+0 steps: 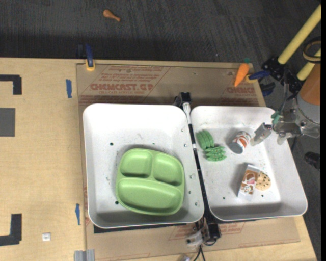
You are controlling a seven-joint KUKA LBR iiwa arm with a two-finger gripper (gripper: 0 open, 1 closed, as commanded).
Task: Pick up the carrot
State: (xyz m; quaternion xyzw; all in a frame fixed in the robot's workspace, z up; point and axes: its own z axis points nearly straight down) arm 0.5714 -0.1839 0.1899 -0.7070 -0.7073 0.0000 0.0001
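The carrot [242, 74] is small and orange with a green top. It lies on the brown board behind the right bin [285, 204], outside the bin and near its back rim. My gripper [269, 130] reaches in from the right edge and hovers low over the right side of that bin, just right of a small can [240, 141]. The carrot is well behind the gripper and a little to its left, and nothing touches it.
The right bin also holds a green pea-pod toy [210, 146] and a cookie box [253, 182]. In the left bin [102, 127] sits a green divided plate [151, 180]. A yellow pole [300, 33] and clamps stand at the back right. A small orange object [111, 15] lies on the dark floor.
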